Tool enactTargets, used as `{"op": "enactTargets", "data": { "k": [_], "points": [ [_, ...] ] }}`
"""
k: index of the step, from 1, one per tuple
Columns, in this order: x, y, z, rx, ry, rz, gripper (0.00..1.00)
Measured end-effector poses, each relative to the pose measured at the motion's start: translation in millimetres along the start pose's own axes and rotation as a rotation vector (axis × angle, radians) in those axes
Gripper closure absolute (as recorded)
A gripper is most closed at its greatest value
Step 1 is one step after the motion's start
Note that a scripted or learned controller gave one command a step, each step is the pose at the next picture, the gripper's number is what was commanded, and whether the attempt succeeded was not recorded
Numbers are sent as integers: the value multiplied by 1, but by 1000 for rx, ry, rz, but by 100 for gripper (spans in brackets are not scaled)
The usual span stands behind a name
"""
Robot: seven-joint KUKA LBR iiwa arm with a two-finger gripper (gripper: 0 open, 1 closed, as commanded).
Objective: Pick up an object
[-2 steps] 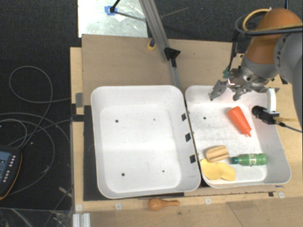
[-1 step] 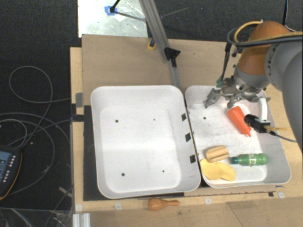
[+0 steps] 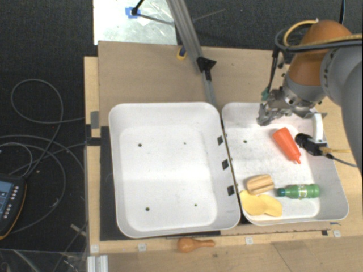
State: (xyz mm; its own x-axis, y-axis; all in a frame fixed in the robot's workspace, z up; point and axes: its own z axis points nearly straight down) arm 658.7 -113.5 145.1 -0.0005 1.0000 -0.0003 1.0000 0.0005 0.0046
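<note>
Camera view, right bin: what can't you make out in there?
- Yellow item: it meets the tan block, but the camera view's slant hides whether they overlap or just touch. What it is, is unclear.
- Green bottle: label too small to read.
- Right bin: far right corner hidden behind the arm.
- Arm: cut off by the picture's right edge.

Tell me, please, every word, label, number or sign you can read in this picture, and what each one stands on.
No text can be read here.
Green bottle in the right bin: any label is too small to read.
Handheld device at the left edge: screen too blurred to read.
Blue tag at the top: no writing can be made out.
</note>
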Motion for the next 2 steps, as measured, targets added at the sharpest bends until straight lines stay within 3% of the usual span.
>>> {"op": "enactTargets", "data": {
  "k": [2],
  "points": [
    [1, 10, -90, -3, -1, -5, 100]
  ]
}}
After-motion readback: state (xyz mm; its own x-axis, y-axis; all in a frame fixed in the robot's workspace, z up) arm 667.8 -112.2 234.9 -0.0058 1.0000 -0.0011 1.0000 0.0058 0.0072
